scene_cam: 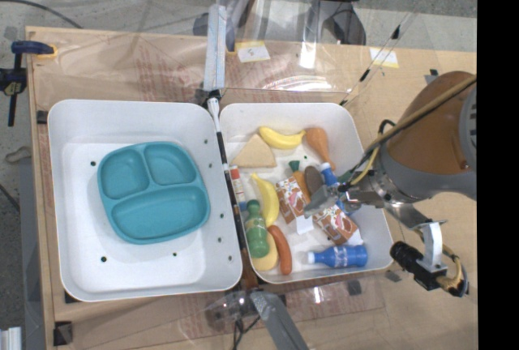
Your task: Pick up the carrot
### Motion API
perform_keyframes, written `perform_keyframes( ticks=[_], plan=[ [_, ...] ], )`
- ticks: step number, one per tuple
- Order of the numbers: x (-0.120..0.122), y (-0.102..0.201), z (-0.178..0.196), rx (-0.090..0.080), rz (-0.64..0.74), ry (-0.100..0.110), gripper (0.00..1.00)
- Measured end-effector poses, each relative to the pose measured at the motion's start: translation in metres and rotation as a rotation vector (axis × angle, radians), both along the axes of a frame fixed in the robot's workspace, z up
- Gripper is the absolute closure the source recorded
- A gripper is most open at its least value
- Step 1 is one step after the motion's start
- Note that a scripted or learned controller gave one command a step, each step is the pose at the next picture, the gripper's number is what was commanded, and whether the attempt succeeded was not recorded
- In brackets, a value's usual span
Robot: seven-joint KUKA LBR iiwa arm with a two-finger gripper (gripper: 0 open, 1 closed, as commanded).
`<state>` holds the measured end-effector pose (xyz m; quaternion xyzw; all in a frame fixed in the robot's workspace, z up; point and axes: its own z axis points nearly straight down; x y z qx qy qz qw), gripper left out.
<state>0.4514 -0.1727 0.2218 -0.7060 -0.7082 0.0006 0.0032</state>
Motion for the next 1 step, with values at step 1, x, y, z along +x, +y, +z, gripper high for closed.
perform_keyframes(
  ticks=[1],
  plan=[
    [0.0425, -0.0006, -0.0785, -0.001, 0.251, -0.001, 0.0]
  ],
)
